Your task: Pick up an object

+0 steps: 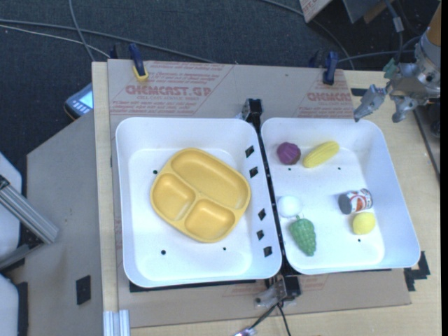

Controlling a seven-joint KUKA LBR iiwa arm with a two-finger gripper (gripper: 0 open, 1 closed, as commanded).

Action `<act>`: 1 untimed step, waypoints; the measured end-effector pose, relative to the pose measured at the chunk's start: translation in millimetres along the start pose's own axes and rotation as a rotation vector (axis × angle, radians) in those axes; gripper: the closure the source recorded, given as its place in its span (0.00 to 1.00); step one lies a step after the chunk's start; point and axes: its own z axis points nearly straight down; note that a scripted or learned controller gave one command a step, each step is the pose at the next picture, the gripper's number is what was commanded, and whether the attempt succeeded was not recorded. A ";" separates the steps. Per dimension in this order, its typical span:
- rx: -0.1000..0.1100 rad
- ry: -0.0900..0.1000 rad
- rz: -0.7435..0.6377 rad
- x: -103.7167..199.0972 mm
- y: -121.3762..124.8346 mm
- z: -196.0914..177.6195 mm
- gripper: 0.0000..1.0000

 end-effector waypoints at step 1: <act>-0.012 -0.003 -0.003 0.9 1.8 -7.5 0.00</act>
